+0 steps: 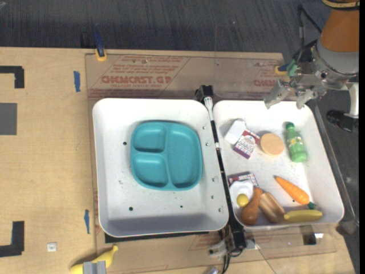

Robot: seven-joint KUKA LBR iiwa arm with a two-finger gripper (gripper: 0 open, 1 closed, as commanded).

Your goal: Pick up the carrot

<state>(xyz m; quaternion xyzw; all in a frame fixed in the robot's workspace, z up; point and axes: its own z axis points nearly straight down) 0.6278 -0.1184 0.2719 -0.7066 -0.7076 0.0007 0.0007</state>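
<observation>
I see the tool, fingers spread and empty, at the right bin's far rim; the carrot lies toward the near end, slanted.

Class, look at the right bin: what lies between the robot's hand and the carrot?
In the camera view, the green bottle lies between the hand at the bin's far edge and the carrot.

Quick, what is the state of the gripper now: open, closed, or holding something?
Gripper: open, holding nothing, above the far edge of the right bin; the carrot lies untouched in it.
</observation>
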